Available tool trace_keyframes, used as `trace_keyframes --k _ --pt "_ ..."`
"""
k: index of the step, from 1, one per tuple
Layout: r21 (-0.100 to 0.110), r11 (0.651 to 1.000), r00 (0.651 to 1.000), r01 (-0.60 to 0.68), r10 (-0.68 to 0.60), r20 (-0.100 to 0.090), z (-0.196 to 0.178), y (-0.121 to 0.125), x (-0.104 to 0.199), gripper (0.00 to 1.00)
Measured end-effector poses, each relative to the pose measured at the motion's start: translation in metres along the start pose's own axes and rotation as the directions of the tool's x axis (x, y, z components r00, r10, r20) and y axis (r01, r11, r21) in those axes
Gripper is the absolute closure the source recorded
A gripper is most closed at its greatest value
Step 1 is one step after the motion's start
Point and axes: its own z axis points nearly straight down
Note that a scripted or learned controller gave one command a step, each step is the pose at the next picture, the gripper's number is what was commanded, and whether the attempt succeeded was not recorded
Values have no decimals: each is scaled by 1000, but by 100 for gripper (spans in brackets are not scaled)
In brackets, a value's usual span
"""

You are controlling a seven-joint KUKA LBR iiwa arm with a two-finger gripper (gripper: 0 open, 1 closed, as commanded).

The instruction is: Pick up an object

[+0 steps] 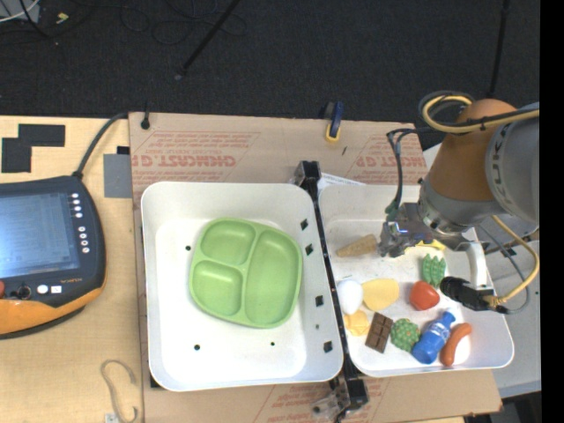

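Toy food (381, 293) in right bin (502, 349) beneath gripper (394, 238), grip unclear; no legible labels.

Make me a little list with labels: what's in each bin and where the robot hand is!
left bin: green tray with three sections
right bin: toy food, among it a cone, egg, tomato, chocolate, blue bottle, sausage
gripper: low over the right bin, beside the cone
holding: nothing seen between its fingers
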Motion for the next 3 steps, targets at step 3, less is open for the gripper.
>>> trace_keyframes --k 3 --pt "7 1000 1000 12 -12 -2 -96 -50 31 100"
